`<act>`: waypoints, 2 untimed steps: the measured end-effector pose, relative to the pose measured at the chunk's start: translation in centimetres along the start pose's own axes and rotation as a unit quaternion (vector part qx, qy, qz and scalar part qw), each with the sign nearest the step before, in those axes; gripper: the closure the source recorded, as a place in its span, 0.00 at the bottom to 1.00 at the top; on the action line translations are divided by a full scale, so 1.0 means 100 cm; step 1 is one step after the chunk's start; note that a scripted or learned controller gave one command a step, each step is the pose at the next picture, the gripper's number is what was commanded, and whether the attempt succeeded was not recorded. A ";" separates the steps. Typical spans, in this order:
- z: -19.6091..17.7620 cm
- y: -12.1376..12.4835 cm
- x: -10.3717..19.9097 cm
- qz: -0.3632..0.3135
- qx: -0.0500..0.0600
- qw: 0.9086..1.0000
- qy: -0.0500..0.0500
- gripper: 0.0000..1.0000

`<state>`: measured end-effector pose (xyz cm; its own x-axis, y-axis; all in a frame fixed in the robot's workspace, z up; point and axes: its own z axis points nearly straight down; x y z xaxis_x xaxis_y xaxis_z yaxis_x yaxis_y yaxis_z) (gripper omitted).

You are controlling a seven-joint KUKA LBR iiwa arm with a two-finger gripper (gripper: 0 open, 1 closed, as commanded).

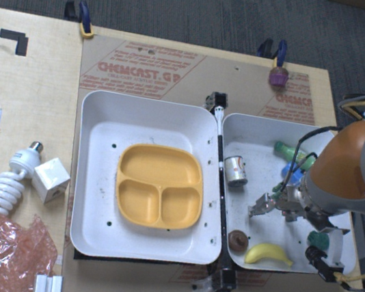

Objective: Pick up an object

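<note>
The left bin holds a yellow tray; the right bin holds a banana; the gripper fingers stand apart, empty.

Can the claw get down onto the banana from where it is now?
Probably yes. The banana lies uncovered near the front edge of the right bin, close below the claw. Only the small brown ball sits beside its tip, and the bin's front wall may crowd the approach.

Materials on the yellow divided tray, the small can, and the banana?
Yellow divided tray: likely moulded plastic, matte, uniform colour, with soft rounded compartment edges. Small can: looks like metal, silvery with bright glints along its side. Banana: smooth, even yellow with no blemishes; possibly a plastic replica, but real fruit cannot be ruled out.
</note>
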<state>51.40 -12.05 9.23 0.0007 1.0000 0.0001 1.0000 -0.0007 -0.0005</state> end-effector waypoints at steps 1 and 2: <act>-0.010 0.001 -0.001 0.001 -0.001 1.000 0.000 1.00; -0.100 0.047 0.068 -0.001 -0.001 1.000 0.000 1.00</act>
<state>56.13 -5.25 19.25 -0.0014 1.0000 -0.0009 1.0000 0.0014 0.0010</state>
